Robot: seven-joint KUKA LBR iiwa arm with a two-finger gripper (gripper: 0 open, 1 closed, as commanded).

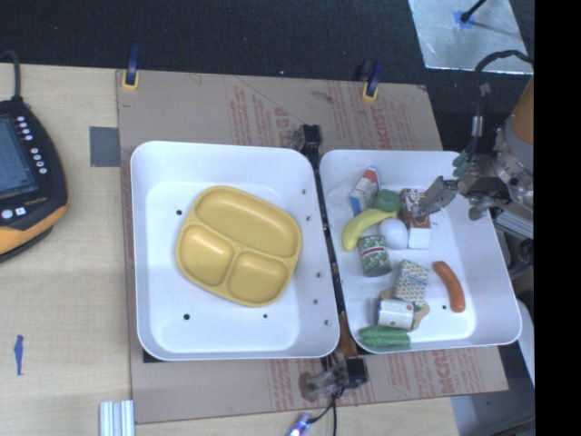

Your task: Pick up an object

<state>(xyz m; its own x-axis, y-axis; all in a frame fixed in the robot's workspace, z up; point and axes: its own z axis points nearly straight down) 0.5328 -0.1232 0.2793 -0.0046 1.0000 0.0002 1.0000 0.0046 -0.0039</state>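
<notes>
While the grey arm reaches in from the right, its end effector point(454, 200) hangs over the upper right part of the right bin point(481, 321), with two dark fingers point(436, 194) spread apart and nothing between them. One finger points down-left toward a small brown and white object point(415, 203), though whether it touches cannot be told.

Both white bins sit side by side on a cardboard sheet point(272, 107) laid over the desk point(64, 334). A yellow divided tray point(238, 244) with three compartments lies in the middle of the left bin point(163, 334).

Toys crowd the left half of the right bin. A yellow banana point(360, 225) curves beside a white ball point(394, 233), and a green piece point(388, 201) sits just above them, next to a small red, white and blue carton point(364, 185). A white block point(419, 238) lies just right of the ball. Below the banana stands a small green-labelled can point(374, 254). Further down are a patterned box point(410, 282), a small white carton point(395, 313) and a green cucumber point(384, 338) near the bottom rim. An orange-red sausage point(449, 285) lies alone to the right, apart from the rest.

A black and orange pendant point(23, 175) rests at the desk's left edge.
</notes>
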